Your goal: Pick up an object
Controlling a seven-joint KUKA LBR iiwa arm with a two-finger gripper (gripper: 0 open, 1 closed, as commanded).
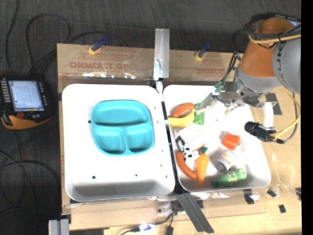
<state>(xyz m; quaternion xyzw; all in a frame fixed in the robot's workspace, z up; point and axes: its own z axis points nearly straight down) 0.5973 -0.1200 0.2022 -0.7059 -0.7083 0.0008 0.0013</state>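
The right bin [259, 153] holds several toys. An orange fruit [182, 109] and a yellow banana [179, 122] lie at its far left, with a small green piece [199, 117] beside them. Near the middle is a white packet [192, 141], and in front of it a carrot [201, 164] and a red-orange pepper [183, 167]. To the right are a small orange item [231, 141], a little can [226, 159] and a green bottle [230, 178]. My gripper [209, 102] hangs low over the bin's back part, just right of the orange fruit and the green piece.
The left bin [78, 170] holds a blue divided plate [122, 126]. A ridge [165, 131] separates the two bins. A black cable end [258, 129] hangs over the right bin's right side. A control pendant [23, 99] lies on the floor at far left.
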